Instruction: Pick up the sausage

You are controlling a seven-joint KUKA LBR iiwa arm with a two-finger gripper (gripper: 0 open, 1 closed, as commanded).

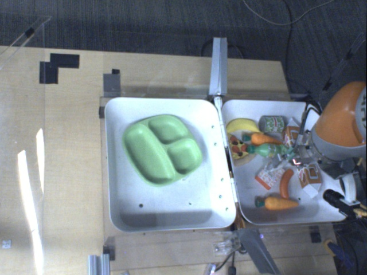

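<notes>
The sausage [285,183], a short reddish-orange link, lies in the right bin [250,209] toward its front right, standing nearly on end in the view. My gripper [297,155] hangs over the right bin just above and to the right of the sausage's upper end, under the grey wrist and orange band [344,118]. Nothing shows as held by it.
An orange carrot [279,203] lies just in front of the sausage. A second carrot [265,138], a banana [242,125], a can [273,123], a pizza slice [238,146] and small packets crowd the same bin. The left bin [123,211] holds a green divided plate [163,149].
</notes>
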